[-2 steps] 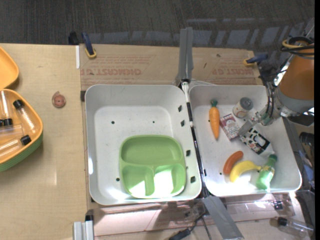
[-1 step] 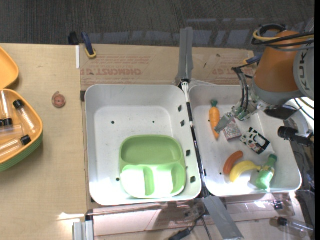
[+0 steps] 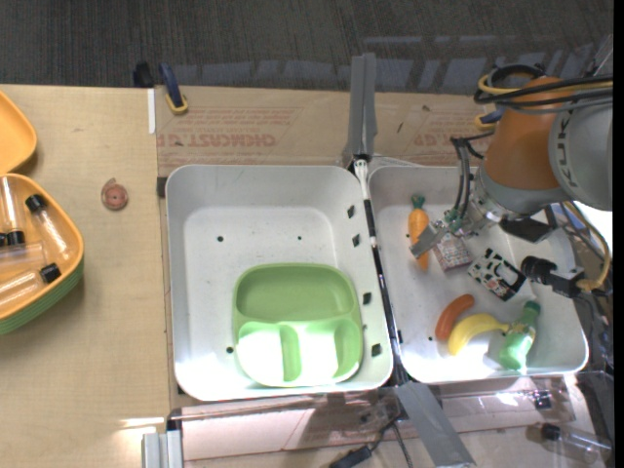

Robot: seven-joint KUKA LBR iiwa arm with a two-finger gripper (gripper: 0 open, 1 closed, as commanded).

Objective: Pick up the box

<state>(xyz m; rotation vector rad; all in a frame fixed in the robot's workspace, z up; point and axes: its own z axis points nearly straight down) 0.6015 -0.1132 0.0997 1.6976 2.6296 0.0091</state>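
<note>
The left bin point(image 3: 185, 291) holds one green tray point(image 3: 297, 325). In the right bin point(image 3: 575, 349) lie one carrot point(image 3: 418, 220), one small box point(image 3: 451, 252) just right of it, one black-and-white item point(image 3: 494, 272), one orange sausage point(image 3: 453, 313), one banana point(image 3: 478, 331) and one green bottle point(image 3: 518, 339). The gripper point(image 3: 450, 224) hangs over the box's far edge; whether it is clenched or released I cannot tell. With the carrot so close, a descent could nudge the carrot or tip the box.
</note>
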